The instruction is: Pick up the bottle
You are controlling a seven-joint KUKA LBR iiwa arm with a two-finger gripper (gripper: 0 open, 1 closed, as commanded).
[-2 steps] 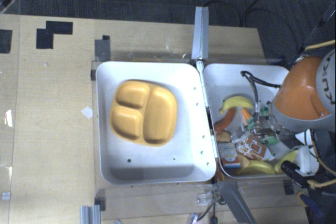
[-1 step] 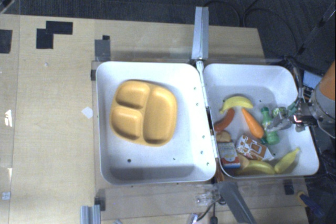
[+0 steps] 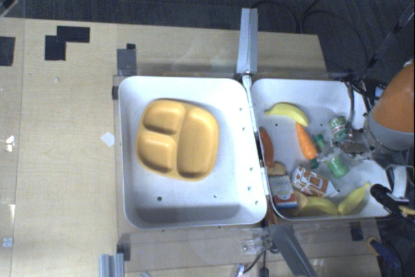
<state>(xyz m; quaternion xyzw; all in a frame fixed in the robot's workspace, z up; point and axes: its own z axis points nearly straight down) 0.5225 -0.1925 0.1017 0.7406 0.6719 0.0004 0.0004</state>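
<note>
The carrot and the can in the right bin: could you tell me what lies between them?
In the camera view, bare white bin floor separates the carrot from the can; a small green piece sits at the stretch's lower edge.

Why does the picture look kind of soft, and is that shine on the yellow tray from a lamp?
In the camera view, the whole frame is slightly blurred, so labels on small items can't be read. The yellow tray shows pale sheen on its rounded ridges, likely overhead light. The left bin has soft shadow along its inner walls.
</note>
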